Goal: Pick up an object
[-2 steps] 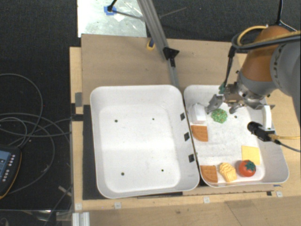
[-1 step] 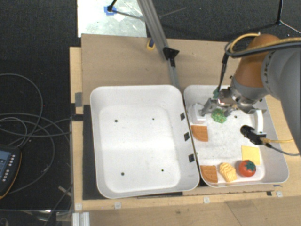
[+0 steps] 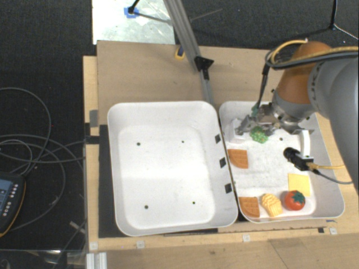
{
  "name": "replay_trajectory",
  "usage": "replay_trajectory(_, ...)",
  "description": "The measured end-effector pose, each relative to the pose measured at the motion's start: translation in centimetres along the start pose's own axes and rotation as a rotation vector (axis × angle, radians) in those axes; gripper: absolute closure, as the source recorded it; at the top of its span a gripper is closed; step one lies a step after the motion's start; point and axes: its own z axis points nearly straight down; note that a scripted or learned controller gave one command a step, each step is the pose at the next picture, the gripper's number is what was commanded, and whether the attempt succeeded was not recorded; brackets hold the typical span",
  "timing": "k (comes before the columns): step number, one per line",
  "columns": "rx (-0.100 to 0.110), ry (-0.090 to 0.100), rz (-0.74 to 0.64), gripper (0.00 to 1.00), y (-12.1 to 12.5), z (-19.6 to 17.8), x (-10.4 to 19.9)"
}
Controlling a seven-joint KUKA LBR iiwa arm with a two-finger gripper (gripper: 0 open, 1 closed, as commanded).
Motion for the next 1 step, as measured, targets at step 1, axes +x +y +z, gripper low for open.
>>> replay_trajectory(1,-0.006,-0.001,-0.001,1.0,0.2,-1.26,-0.01)
